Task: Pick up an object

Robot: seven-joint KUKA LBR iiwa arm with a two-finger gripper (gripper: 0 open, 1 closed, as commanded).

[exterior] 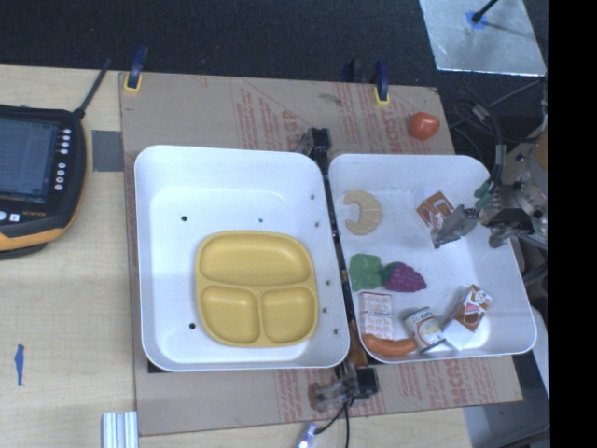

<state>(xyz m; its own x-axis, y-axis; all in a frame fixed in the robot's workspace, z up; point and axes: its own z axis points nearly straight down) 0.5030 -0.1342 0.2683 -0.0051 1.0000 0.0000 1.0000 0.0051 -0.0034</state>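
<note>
Just beside the gripper [454,226], toward the bin's back, lies a small red-and-white packet [434,209]; whether anything is clasped I cannot tell. Farther off sit purple grapes [405,276] and a croissant [363,212]. Closing off-centre could nudge the flat packet away.

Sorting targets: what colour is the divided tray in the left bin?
Yellow; the divided tray shows clearly in the camera view.

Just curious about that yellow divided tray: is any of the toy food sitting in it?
No, the yellow tray lies bare in the left bin, with no toy food in its compartments.
</note>
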